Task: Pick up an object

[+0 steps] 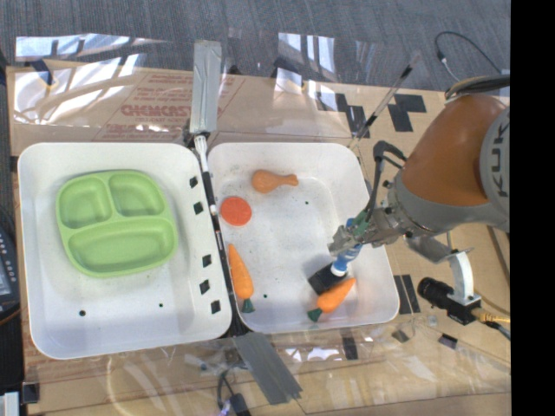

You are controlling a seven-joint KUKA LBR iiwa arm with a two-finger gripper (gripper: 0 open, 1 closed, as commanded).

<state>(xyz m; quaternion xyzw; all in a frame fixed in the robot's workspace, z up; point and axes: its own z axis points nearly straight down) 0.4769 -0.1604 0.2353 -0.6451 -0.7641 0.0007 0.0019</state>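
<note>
The right bin holds an orange drumstick-shaped toy near its back, a flat red-orange disc at its left side, a carrot along its left wall and a second carrot at its front right. My gripper hangs low over the front right of this bin, its dark tip just above and behind the second carrot. The carrot lies on the bin floor, not lifted.
The left bin bears a green divided plate. A ridge with black clips parts the two bins. The grey and orange arm covers the right bin's far right edge. Cardboard and tape lie behind.
</note>
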